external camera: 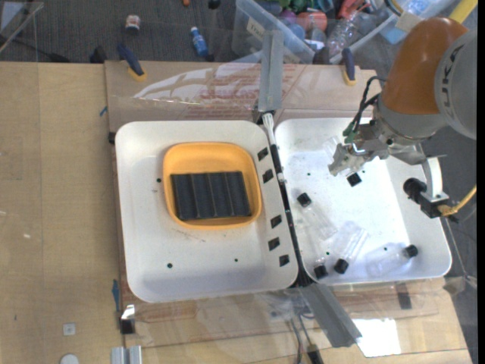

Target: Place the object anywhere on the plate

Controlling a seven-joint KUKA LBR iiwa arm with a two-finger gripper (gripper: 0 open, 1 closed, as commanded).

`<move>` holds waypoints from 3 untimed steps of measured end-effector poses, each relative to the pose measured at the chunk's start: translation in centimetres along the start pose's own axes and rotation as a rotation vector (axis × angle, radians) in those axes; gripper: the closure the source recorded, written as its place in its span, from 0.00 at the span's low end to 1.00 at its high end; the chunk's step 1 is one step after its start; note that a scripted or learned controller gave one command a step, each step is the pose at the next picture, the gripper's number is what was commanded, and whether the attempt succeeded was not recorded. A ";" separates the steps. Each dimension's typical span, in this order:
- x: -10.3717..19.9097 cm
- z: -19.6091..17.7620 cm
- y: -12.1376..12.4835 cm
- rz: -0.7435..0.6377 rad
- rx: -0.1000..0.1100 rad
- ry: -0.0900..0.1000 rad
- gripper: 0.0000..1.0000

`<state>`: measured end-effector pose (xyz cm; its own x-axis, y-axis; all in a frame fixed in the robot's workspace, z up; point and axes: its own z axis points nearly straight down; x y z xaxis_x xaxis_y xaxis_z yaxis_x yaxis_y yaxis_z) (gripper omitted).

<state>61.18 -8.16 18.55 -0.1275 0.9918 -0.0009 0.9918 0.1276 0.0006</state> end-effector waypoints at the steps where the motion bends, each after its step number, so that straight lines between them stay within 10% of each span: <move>1: 1.1 0.0 4.9 -0.029 -0.003 -0.001 1.00; 3: 5.2 -5.1 6.3 -0.218 -0.005 -0.002 1.00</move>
<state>66.75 -2.23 23.62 -0.3386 0.9409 -0.0034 0.9409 0.3386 0.0055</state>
